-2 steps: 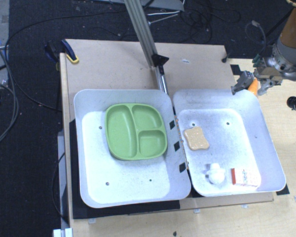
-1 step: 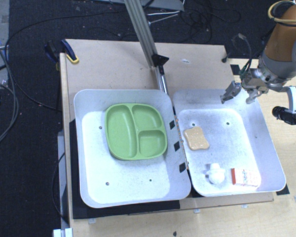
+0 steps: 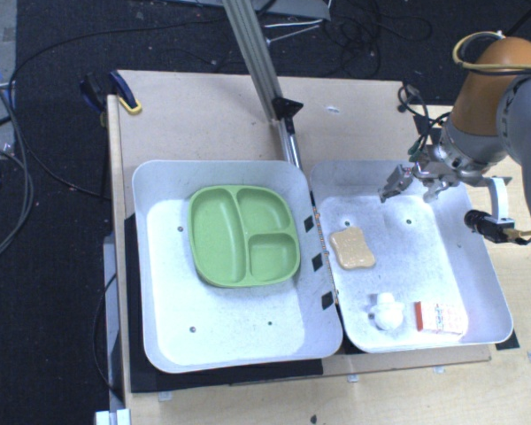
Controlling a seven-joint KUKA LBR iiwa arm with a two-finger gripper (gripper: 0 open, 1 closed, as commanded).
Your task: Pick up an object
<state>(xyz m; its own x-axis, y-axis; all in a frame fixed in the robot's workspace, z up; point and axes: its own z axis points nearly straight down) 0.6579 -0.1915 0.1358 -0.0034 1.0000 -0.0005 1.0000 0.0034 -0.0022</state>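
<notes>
No lettering can be read anywhere; the small red-and-white packet (image 3: 440, 318), lying just right of the white lump (image 3: 388, 312), carries print too small to make out.

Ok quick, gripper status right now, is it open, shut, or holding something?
Gripper: open, fingers spread, holding nothing. It hangs over the far end of the right bin, apart from the tan sponge.
</notes>
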